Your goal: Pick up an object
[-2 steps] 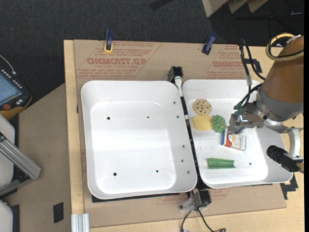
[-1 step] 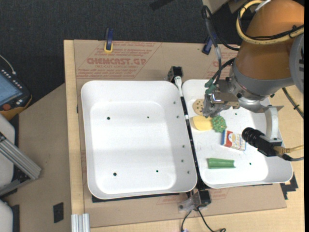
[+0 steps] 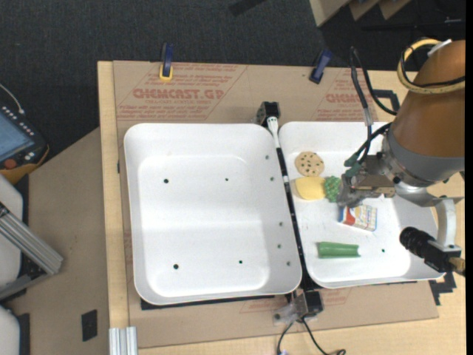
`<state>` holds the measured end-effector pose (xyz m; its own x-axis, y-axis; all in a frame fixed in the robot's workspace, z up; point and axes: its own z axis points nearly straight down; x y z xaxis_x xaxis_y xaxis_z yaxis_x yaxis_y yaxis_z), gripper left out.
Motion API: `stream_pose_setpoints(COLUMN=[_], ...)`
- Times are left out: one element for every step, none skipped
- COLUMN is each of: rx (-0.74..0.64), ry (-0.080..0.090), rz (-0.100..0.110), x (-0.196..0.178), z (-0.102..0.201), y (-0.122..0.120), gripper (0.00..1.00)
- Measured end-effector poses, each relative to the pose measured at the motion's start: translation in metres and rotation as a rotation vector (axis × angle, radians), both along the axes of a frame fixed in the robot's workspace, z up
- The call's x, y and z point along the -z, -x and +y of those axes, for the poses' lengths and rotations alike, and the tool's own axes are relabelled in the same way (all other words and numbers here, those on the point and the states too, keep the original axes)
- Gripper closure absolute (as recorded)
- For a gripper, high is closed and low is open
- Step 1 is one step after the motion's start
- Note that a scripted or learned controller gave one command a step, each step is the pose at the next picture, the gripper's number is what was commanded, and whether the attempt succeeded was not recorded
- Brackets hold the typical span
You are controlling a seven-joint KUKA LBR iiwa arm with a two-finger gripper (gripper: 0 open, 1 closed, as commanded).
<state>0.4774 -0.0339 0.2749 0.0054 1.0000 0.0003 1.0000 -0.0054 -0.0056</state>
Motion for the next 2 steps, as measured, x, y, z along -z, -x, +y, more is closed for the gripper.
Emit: stream_pose_setpoints(rx=[0.001,-0.015], ry=[0.0,-0.001], rz=[0.003,-0.017], x=[0.096,0.018], z=[-0.052,0.019], y=[0.0,-0.05], gripper=[1.0,1.0])
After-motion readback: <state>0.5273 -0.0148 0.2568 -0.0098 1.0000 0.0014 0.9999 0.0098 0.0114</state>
